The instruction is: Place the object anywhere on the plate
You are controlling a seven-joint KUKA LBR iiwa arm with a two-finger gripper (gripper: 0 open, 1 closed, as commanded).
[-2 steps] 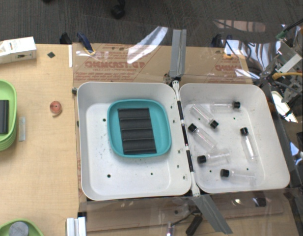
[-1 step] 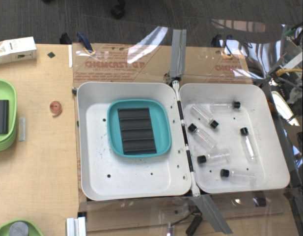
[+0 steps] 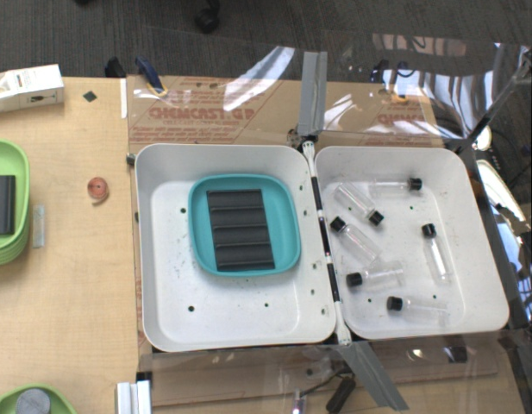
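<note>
Clear vials (image 3: pixel 395 240) scattered in right bin (image 3: pixel 472 317), teal plate (image 3: pixel 285 231) in left bin (image 3: pixel 162 317)

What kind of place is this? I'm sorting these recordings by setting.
Probably a robotics lab or test bench: two white bins side by side, clear capped vials in the right one, a teal plate in the left, and office-chair wheels on carpet beyond.

Bright even light, sharp focus, white glare streaks on clear sheeting (image 3: pixel 395 102), soft shadows
</note>
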